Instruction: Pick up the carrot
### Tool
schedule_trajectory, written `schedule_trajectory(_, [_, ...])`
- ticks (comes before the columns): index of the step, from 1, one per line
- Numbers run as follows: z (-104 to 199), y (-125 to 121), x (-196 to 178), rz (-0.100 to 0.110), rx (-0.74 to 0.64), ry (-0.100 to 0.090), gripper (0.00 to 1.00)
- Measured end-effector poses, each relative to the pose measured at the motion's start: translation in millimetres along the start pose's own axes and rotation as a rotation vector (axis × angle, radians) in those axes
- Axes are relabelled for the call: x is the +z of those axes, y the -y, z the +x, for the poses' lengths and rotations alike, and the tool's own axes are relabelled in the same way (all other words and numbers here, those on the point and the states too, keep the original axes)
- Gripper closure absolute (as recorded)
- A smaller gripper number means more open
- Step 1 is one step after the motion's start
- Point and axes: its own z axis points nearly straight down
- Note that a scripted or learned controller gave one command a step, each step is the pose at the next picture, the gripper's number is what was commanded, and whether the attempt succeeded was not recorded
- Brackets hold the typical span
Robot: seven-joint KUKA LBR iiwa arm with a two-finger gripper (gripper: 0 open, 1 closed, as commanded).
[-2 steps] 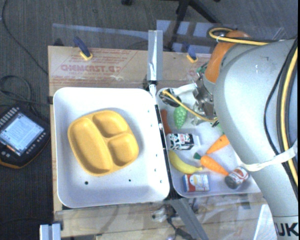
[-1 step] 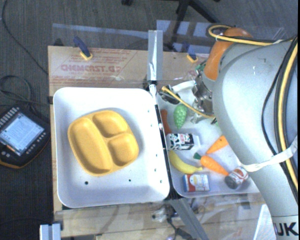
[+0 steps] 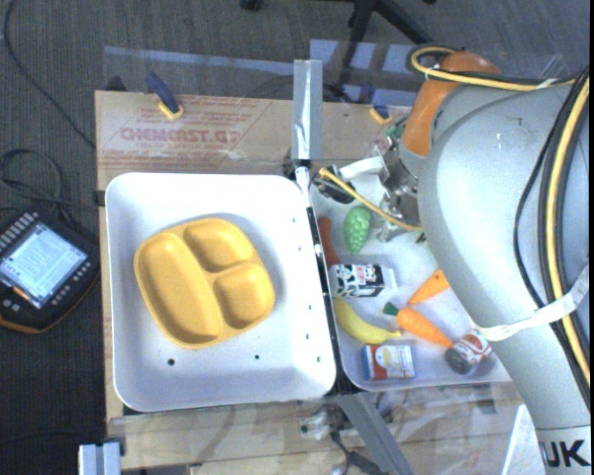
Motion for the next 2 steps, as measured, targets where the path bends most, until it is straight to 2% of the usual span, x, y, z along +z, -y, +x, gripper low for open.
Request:
schedule_trajectory(1, [-4.6,0.6,-0.5,-0.003,-0.001,-0.006,1.0])
schedule_trajectory(2, [-0.7,0.0,-0.1,0.0,-0.005,0.0,1.0])
